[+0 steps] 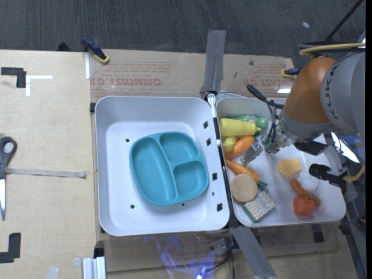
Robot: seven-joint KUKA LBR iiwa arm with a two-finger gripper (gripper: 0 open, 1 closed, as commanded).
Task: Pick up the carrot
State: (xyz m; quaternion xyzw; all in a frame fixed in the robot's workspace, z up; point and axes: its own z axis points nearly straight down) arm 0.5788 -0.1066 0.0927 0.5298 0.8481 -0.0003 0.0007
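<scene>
The carrot (242, 169) is a slim orange taper with a small green end. It lies in the right bin (331, 214) near that bin's left wall, just above a round tan biscuit (244, 188). My gripper (256, 152) hangs low over the bin's left half. Its metal tip sits just up and right of the carrot, beside a stubbier orange piece (242, 145). Nothing visibly rests in it. The grey arm with its orange band (308, 97) covers the bin's upper right.
The right bin also holds a yellow corn cob with a green end (241, 125), a yellow wedge (289, 167), a red-orange toy (302, 202) and a speckled cracker (258, 206). In the left bin (110, 173) lies a blue divided plate (168, 168). Scissors (4, 161) lie far left.
</scene>
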